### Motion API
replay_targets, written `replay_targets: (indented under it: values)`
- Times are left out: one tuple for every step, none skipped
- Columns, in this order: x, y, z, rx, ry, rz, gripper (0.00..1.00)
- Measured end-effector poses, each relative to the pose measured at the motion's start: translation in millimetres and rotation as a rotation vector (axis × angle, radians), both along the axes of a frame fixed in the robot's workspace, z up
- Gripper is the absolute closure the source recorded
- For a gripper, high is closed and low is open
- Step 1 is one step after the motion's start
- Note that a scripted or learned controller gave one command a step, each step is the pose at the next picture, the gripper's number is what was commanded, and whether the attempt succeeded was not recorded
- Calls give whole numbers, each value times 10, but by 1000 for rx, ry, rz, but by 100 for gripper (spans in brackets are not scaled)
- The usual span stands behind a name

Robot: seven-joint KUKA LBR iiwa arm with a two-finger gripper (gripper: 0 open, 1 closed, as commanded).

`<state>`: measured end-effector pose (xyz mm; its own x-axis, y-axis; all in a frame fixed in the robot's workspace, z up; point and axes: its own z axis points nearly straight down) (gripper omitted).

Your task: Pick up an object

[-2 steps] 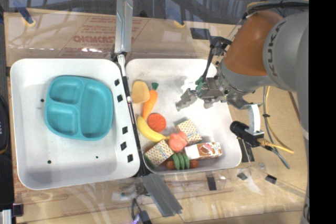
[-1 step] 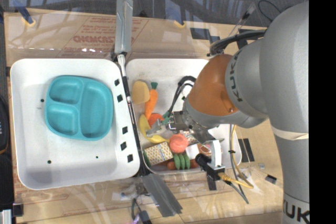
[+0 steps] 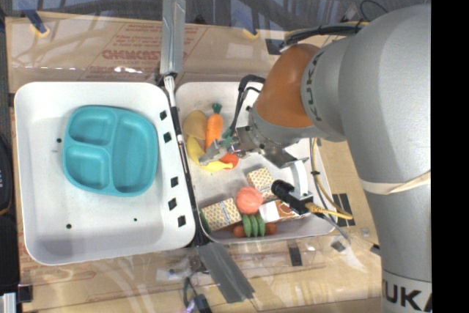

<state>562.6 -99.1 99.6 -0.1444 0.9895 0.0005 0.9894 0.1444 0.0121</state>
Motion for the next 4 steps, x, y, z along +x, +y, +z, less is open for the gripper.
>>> replay_targets:
  values:
    - [168,-12,71,0,6,-216,0]
    - [178,-1,179,2,5,-212,100]
    - [178,0,178,2,6,-211,0]
    - [337,-388,-85,-1,14,-149,0]
